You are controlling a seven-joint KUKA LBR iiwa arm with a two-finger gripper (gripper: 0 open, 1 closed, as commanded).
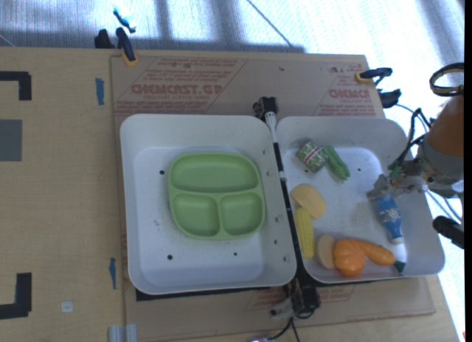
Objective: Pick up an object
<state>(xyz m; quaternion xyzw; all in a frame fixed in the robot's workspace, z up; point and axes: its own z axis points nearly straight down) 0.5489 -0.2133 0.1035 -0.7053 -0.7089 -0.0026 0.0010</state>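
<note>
My gripper (pixel 395 183) hangs low over the right side of the right bin (pixel 361 208), reaching in from the right edge. Just below it lies a blue tube (pixel 389 219) with a white cap, its upper end directly under the gripper. Whether the two touch is unclear. Other pickable items lie in the same bin: a green packet (pixel 312 155), a green pea pod (pixel 338 162), a pale yellow slice (pixel 309 199), a corn cob (pixel 304 231), a small potato (pixel 325 250), an orange fruit (pixel 349 257) and a carrot (pixel 377 252).
The left bin (pixel 144 208) holds a green three-compartment plate (pixel 215 193). A black divider post (pixel 267 106) stands at the top of the seam between the bins. Cables and clamps (pixel 383 86) sit beyond the right bin's far corner.
</note>
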